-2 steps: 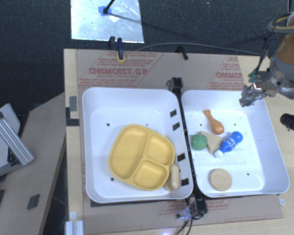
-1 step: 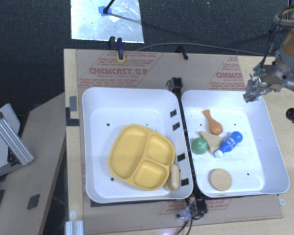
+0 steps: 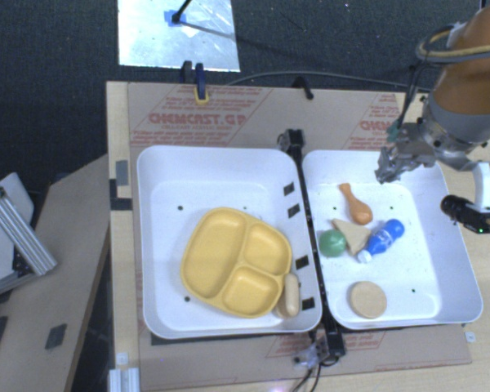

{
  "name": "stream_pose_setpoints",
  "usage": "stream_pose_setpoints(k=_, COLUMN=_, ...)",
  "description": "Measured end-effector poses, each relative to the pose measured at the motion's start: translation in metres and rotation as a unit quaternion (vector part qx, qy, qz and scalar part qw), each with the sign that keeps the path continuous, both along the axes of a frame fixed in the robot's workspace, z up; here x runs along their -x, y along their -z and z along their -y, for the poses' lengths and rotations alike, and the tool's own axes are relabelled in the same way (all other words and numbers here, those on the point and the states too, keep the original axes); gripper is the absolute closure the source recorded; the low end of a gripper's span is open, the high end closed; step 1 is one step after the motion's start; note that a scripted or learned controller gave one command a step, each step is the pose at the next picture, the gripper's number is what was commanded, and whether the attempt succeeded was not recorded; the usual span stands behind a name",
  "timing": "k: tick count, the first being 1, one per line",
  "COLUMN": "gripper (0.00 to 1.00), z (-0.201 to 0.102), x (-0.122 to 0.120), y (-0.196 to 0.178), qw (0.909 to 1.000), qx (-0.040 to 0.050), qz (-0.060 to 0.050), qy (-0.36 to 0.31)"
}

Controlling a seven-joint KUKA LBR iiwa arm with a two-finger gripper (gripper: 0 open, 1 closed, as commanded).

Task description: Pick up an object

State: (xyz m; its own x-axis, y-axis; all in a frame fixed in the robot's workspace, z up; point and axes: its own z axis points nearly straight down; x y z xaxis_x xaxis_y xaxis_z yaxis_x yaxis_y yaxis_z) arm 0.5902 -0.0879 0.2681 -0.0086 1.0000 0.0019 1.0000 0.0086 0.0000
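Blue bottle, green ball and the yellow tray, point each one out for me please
blue bottle (image 3: 385, 238), camera view, on the middle of its blue body.
green ball (image 3: 332, 243), camera view, on its rounded top.
yellow tray (image 3: 215, 251), camera view, on the floor of its largest compartment.

A single fixed camera looks down at a slant from above the bench (image 3: 229, 109), far enough off to take in both white bins: the left bin (image 3: 159, 219) and the right bin (image 3: 449, 276). The arm (image 3: 469, 64) enters from the frame's right side.
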Motion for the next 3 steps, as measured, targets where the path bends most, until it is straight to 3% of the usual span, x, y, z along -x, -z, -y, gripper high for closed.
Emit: stream_pose_setpoints(k=3, gripper=1.0, z=-0.169, x=0.024, y=0.025, qw=1.0, qx=-0.0005, qz=0.0, qy=-0.001)
